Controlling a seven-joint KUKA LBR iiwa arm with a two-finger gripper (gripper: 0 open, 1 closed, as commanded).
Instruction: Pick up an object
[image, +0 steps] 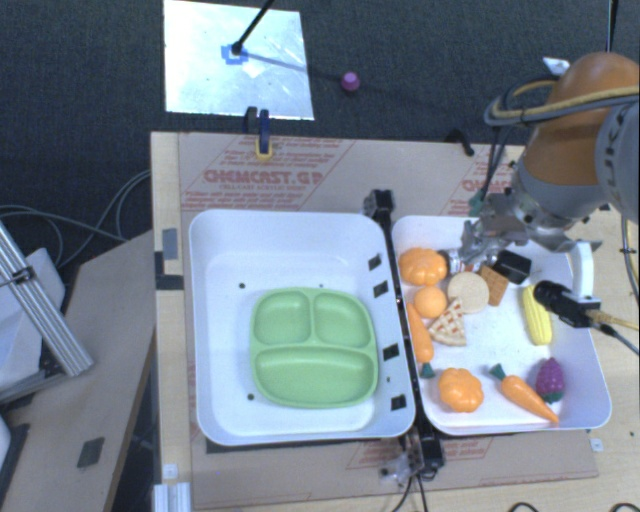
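Many toy foods sit in the right bin (600, 400), close together so the gripper (478, 250) can reach any one. A round cracker (468, 291) lies near the middle, an orange pumpkin (423, 266) at its ten o'clock, yellow corn (537, 315) at its three o'clock. The arm (580, 130) bends down from two o'clock, gripper low above the cracker. I cannot tell how wide its fingers are, or whether they hold anything.

The right bin (600, 390) holds toy foods: an orange pumpkin (422, 266) at its upper left, a small orange (430, 302) just below it, a pale round biscuit (468, 291) beside them, and a waffle wedge (449, 324) touching the biscuit's lower edge. A corn cob (537, 315) lies upright-lengthwise at right — below sit a second pumpkin (460, 390), a carrot (524, 396) and purple grapes (548, 377).
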